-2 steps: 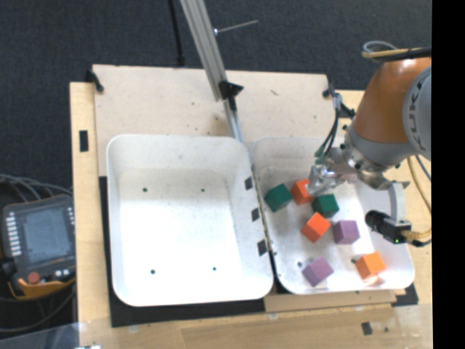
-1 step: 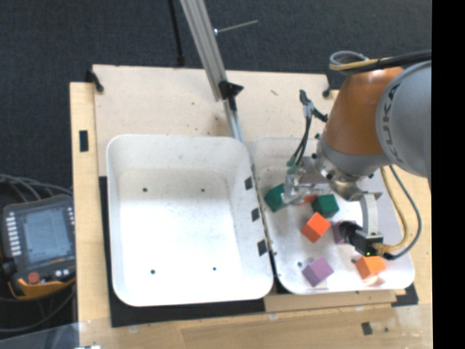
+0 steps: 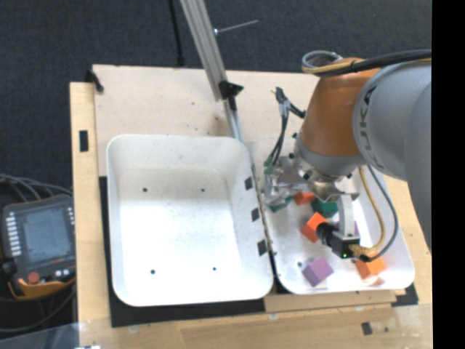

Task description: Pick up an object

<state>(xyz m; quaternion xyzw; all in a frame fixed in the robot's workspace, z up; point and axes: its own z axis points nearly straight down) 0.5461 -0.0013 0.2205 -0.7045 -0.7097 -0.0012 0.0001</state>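
gripper (image 3: 305, 195): we see it low in the right bin, tucked under the wrist near the bin's left wall; we cannot tell its state, nor whether it has hold of anything.
wrist: the orange band (image 3: 330, 126) sits right above it, and the broad grey arm (image 3: 396, 115) comes in from the right edge and covers the bin's upper part.
cables: we spot a green and dark bundle (image 3: 280, 140) hanging down the wrist's left side, and a yellow cable (image 3: 378, 209) curving along the right.
nearest block: an orange block (image 3: 304, 197) peeks out just beside the tool, partly hidden by it.
green block (image 3: 328, 208): a sliver shows just right of that, under the arm's hardware.
second orange block (image 3: 313, 228): lying a little lower, near the middle of the bin, touching the dark fitting next to it.
purple block (image 3: 317, 271): we find it near the front rim, apart from the tool.
third orange block (image 3: 370, 268): at the front right corner, beside the yellow cable's end.
right bin (image 3: 396, 271): white, shallow, holding all the blocks.
left bin (image 3: 182, 217): white, just beside the right one, their walls touching along the middle.
bench (image 3: 145, 100): pale board under both bins.
metal rail (image 3: 203, 35): slants up from the back of the bins.
pendant (image 3: 40, 238): a control handset sits off the bench at far left.
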